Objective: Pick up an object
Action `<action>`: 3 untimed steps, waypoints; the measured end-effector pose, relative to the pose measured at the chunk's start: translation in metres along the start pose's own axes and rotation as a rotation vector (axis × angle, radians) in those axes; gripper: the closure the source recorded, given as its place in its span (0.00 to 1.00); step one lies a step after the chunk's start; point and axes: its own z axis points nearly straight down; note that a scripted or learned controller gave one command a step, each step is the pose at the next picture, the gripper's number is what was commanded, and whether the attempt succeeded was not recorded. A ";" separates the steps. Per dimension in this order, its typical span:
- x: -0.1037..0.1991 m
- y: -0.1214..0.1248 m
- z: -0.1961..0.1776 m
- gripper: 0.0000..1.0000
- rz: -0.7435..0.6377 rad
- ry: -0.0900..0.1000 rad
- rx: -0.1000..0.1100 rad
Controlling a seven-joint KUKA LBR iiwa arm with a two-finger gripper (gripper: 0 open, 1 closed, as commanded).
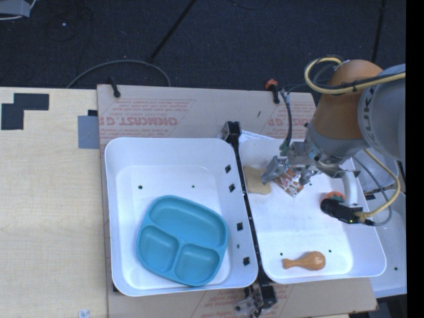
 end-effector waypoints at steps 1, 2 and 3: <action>-0.003 -0.007 0.062 0.00 0.000 0.001 0.002; -0.005 -0.006 0.048 1.00 0.006 0.000 -0.003; -0.009 -0.003 -0.013 1.00 0.003 -0.001 -0.009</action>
